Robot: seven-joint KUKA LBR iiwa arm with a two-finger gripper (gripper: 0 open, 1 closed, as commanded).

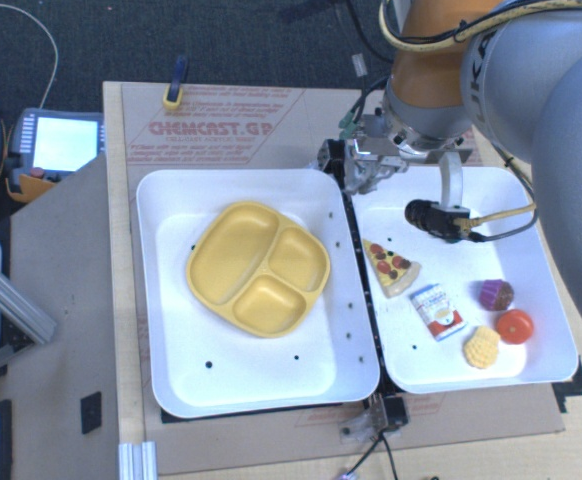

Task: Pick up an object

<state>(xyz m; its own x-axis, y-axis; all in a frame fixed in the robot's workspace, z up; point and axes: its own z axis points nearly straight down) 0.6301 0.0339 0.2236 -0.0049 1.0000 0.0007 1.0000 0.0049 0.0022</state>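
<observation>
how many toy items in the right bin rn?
5. Toy pizza slice at its left edge, white-and-red packet in the middle, purple round toy and red tomato to the right, yellow knobbly toy in front. The grey arm overhangs the white bin, so more may be hidden.

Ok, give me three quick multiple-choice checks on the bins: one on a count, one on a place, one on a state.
1. Small loose items in the right white bin: A two; B five; C nine.
2. The yellow three-compartment plastic plate lies: A in the right bin; B on the bare bench; C in the left white bin.
3. The plate rests: A hollows up; B upside down; C on edge.
Key: 1 B, counting pizza-slice toy, red-and-white packet, purple piece, red round toy, yellow knobbly toy. 2 C, it sits within that bin's walls. 3 A, its three hollows face the camera.
</observation>
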